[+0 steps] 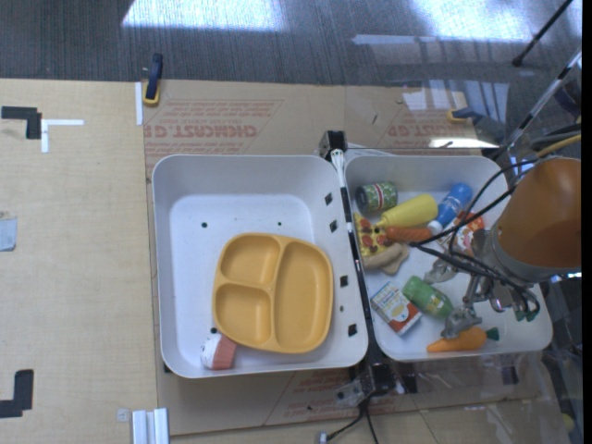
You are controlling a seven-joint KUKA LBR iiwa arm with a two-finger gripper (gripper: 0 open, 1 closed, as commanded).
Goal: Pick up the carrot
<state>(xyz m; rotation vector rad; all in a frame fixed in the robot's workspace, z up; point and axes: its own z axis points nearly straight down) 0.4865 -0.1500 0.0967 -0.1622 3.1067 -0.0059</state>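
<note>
The carrot [457, 342], orange with a green tip at its right end, lies along the near wall of the right bin [518, 345]. My gripper [472, 313] hangs just above it, close over its middle, under the grey arm with the orange band [546, 215]. Nothing is visibly held. Cables and the wrist hide part of the bin's right side.
Beside the carrot lie a green bottle [427, 297] and a small carton [393, 306]. Farther back are a yellow bottle [412, 211], blue bottle [451, 202], green can [376, 195] and pizza slice [370, 236]. The left bin holds a yellow divided plate [275, 291] and a pink item [219, 351].
</note>
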